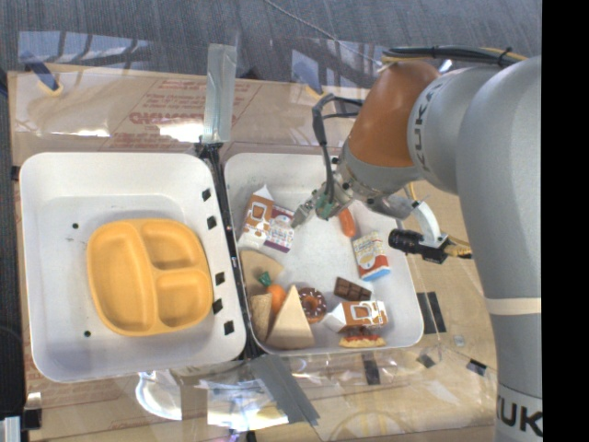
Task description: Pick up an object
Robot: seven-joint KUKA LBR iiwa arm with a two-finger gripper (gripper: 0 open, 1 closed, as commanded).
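Grey metal at my wrist blocks most of my own view of the gripper (324, 203); it sits low over the upper middle of the right bin (405, 334), and I cannot tell from this slanted angle how my jaws stand. Nothing shows between them, so I count nothing as held.

Closest things: an orange carrot-like piece (347, 222) just beside the tip on the right, and a white-and-brown carton (268, 226) just to the left, lying tilted near the divider. Either is a fair target. My judgement: the carrot piece is small and rounded and may roll out of a pinch; the carton offers flatter faces but lies askew, so I would turn the wrist to square with its short sides before closing, come straight down, and lift slowly.

Further out: a small red-and-white carton (371, 254), a dark chocolate-like piece (352, 290), a donut (312, 302), a tan wedge (289, 320) and another carton (362, 315), crowded along the near wall. Too packed for a clean approach.

Left bin (37, 247) bears a yellow divided tray (147, 274), well apart.

Hard to make out: my fingertips, and whatever lies under my wrist. Labels on the cartons are unreadable.
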